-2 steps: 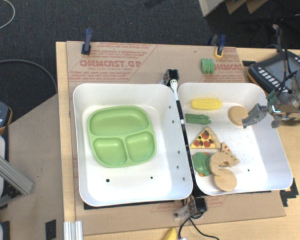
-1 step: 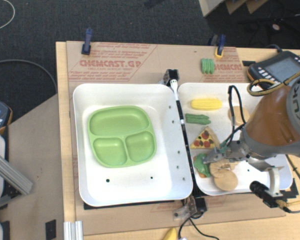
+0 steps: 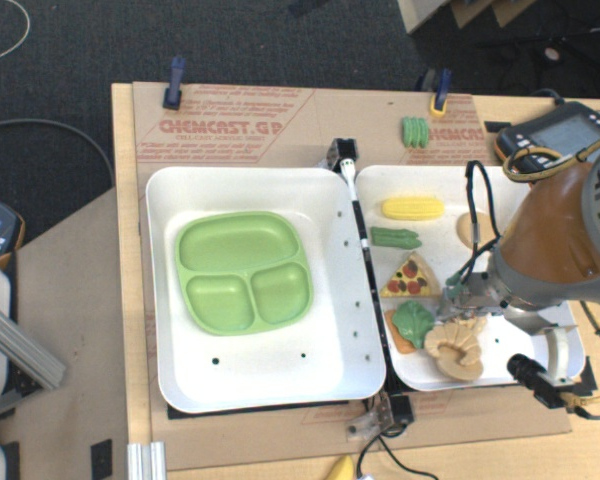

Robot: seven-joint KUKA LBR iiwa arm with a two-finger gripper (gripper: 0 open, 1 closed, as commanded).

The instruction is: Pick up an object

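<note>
2 white bins share the surface (image 3: 280, 108); claw (image 3: 460, 303) sits low in the right bin (image 3: 500, 183) — beside the pizza slice (image 3: 408, 278); its grip: cannot tell.

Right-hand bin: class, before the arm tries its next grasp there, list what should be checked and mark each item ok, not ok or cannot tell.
1. Gripper is over the right-hand bin, above the toys near its front: ok.
2. Nothing visibly held between its fingers: cannot tell, the wrist hides them.
3. A target lies close by: ok, the tan mushroom toy sits just below the gripper.
4. Target stands apart from its neighbours: not ok, the green leafy toy and pizza slice crowd beside it.
5. Corn cob and green bean pod lie away from the arm: ok.
6. Green divided plate in the left bin is out of the way: ok.
</note>
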